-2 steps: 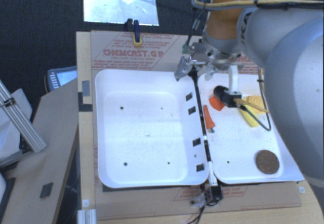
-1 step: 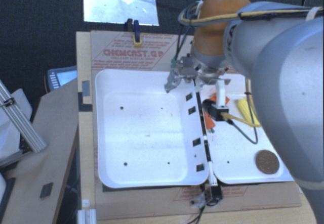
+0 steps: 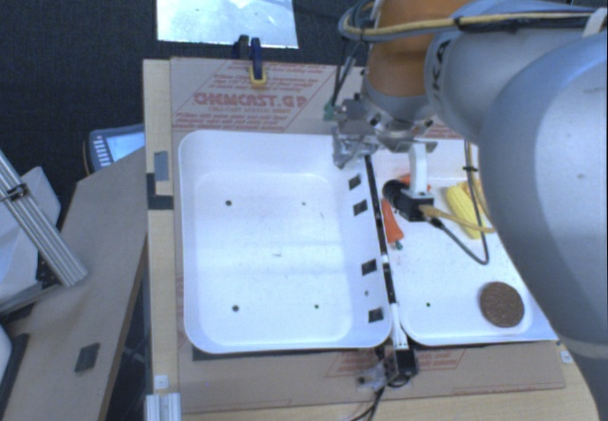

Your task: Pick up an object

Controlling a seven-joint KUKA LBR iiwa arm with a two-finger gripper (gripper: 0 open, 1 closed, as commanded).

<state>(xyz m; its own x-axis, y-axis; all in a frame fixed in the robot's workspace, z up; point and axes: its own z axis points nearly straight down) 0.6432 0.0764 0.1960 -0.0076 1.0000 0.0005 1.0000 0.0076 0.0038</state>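
Note:
My gripper (image 3: 350,151) hangs over the far end of the divider between the two white bins, low above the rims. In the right bin (image 3: 446,334) lie a brown round disc (image 3: 501,304) near the front right corner, a yellow ribbed object (image 3: 464,205) partly behind the arm, and a slender orange piece (image 3: 392,222) close to the divider. The gripper is to the far left of these three things and touches none of them. The big grey arm hides the right bin's far right part.
The left bin (image 3: 195,248) stands beside the right one on a cardboard sheet (image 3: 247,98). A blue and yellow clamp (image 3: 254,60) sits at the cardboard's far edge. An aluminium rail (image 3: 38,229) leans at the left, off the bench.

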